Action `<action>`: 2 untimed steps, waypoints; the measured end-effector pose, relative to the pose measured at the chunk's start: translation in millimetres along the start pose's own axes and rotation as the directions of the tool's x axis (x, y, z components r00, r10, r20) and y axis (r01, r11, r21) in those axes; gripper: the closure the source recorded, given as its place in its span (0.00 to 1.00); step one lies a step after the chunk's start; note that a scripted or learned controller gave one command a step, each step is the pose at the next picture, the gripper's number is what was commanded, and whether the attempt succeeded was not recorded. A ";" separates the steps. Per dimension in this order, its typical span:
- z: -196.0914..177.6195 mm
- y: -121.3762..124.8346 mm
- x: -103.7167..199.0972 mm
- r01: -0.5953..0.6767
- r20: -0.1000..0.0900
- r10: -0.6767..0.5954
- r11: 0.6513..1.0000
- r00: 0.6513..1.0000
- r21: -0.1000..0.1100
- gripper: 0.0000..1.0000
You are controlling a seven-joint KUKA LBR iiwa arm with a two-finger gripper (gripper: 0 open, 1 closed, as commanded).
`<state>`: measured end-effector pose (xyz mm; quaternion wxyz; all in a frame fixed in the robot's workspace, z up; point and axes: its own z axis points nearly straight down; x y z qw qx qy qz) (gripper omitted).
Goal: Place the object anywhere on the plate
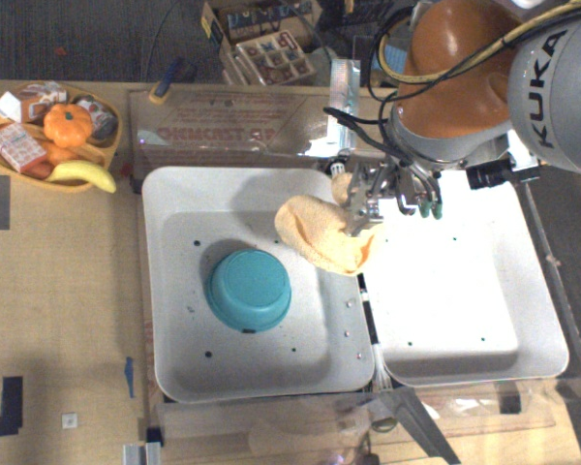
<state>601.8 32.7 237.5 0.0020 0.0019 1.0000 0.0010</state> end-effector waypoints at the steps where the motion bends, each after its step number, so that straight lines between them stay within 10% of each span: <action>1: 7.3 44.4 24.5 0.006 0.000 -0.006 1.000 1.000 0.000 1.00; 2: 6.7 44.2 24.2 0.005 0.001 -0.005 1.000 1.000 0.000 0.00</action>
